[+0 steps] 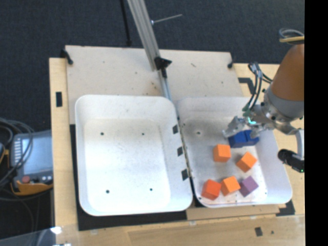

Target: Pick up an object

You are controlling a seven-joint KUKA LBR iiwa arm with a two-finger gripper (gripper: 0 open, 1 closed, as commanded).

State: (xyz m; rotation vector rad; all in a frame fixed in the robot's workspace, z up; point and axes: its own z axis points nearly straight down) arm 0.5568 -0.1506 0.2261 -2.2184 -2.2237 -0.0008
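Hovering right over the blue block [240, 138], the gripper [241, 128] has it directly underneath, touching or nearly. Can't tell the tool's state. Orange cube [222, 152] sits just beside the block.

Two white bins [128, 152], faintly speckled grey, on a tan table [59, 137]. In the bin at three o'clock: a blue block [240, 138] uppermost, four orange cubes [222, 152] below it, one purple cube [249, 185] toward five o'clock. Grey arm [287, 94], orange-banded, above a silver-grey gripper [241, 126].
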